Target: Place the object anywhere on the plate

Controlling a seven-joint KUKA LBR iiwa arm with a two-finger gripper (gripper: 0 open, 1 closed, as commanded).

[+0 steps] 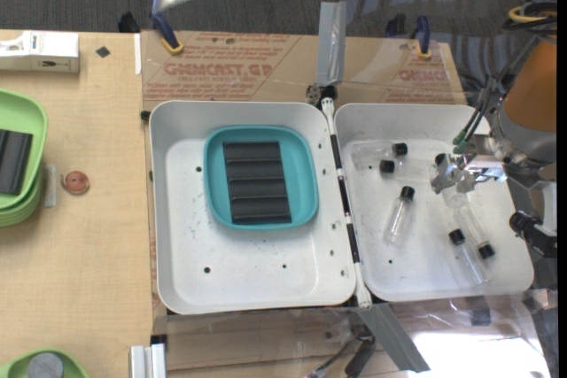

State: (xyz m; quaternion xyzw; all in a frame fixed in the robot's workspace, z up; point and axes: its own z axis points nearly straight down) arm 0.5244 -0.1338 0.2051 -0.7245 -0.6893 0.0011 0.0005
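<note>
Several clear vials with black caps (400, 214) lie scattered in the right bin (372, 274). The teal plate (304, 181), carrying a black ribbed insert (257, 181), sits in the left bin (177, 235). The end effector (449, 175) hangs over the right bin; its opening cannot be told.
</note>
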